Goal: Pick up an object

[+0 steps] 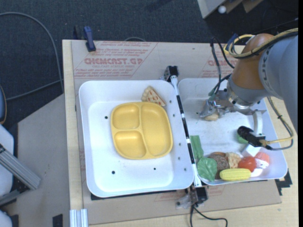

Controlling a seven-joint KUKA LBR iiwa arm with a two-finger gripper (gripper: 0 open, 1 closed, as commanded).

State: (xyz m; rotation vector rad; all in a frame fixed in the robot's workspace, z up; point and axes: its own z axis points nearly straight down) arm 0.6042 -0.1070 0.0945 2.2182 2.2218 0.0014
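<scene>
The grey arm's two-finger gripper (211,109) is down in the right shallow white bin (199,87), its tips at a small pale tan food piece (211,117). Jaw opening: cannot tell, and no grasp is confirmed, though the tips appear to touch the piece. Further along the bin from the jaws lies a cluster: yellow plastic corn cob (235,174), red tomato (247,163), green leaf (206,168). Beyond the divider sits a yellow three-compartment plate (141,129)
</scene>
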